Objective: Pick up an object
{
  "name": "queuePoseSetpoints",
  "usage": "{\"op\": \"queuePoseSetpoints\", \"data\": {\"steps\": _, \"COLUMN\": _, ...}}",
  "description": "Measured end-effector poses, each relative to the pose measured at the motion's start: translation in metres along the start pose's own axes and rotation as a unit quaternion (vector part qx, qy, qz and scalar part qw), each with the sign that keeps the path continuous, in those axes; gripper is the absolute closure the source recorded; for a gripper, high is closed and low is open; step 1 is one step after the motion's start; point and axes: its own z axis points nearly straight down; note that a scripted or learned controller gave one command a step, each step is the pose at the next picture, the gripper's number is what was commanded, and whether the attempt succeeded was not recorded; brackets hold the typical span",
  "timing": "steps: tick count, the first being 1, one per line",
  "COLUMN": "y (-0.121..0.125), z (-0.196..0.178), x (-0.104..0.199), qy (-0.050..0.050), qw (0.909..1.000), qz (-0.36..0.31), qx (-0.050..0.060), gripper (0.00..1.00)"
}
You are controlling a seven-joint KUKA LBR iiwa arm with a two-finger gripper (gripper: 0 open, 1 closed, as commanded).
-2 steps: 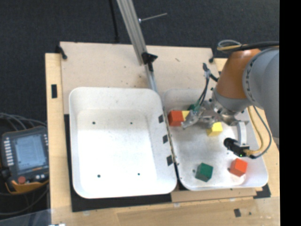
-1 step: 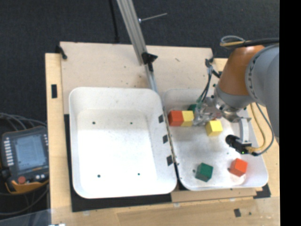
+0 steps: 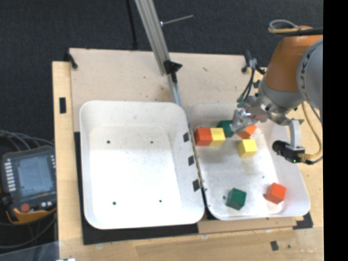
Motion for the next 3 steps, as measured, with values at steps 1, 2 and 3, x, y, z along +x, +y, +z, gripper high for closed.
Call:
{"op": "queuePoseSetpoints", "data": {"steps": 1, "y": -0.001, "z": -0.046, "x": 0.003, "qy": 0.0, "qw": 1.0, "qz": 0.0, "qx": 0.0, "gripper": 1.0}}
{"op": "queuePoseSetpoints", "data": {"steps": 2, "y": 0.001, "z": -0.1, "x": 0.002, "qy": 0.0, "qw": 1.0, "qz": -0.001, "qx": 0.0, "gripper": 1.0}}
{"op": "queuePoseSetpoints", "data": {"steps": 3, "y": -0.002, "z": -0.093, "x": 0.044, "qy": 0.001, "qw": 1.0, "qz": -0.001, "qx": 0.004, "gripper": 1.0}}
